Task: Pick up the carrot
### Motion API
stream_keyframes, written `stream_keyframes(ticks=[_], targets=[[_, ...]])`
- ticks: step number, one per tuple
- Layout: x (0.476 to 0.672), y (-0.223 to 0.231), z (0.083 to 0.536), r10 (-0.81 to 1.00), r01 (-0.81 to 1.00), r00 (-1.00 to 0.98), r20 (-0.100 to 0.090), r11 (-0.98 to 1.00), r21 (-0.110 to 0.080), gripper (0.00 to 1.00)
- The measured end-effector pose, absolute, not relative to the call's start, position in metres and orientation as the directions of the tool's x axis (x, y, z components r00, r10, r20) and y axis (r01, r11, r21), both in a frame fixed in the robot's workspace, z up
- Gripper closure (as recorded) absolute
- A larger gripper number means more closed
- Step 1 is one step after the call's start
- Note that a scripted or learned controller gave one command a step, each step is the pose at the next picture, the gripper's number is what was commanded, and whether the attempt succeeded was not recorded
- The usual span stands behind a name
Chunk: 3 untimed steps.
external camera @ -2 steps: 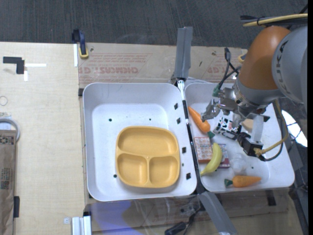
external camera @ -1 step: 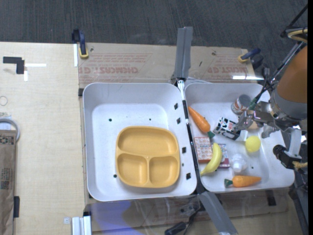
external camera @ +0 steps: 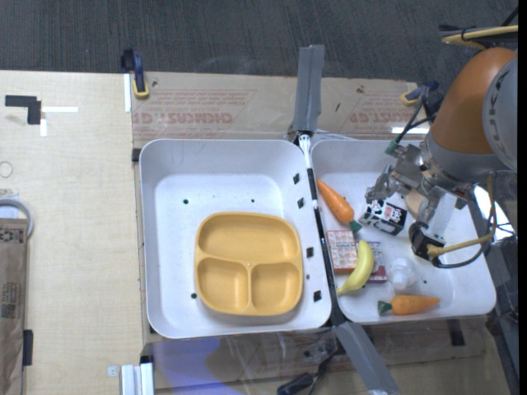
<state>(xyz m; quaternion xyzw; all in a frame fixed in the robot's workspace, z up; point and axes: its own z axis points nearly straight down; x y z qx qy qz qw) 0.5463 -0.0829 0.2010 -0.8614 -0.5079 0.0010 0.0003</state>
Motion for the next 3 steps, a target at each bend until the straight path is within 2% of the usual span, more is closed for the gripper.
stream_keyframes(ticks=[1,2,3], targets=[[0.51,-0.174,0.19,0.711,0.711,0.703,-0.003,-0.703,-0.004,0.0],[0.502,-0.112,0.142,0.41,0.41,0.912,-0.004,-0.912,-0.004,0.0],[0.552,-0.051,0.24,0.269,0.269,0.963,-0.005,-0.963,0.0,0.0]])
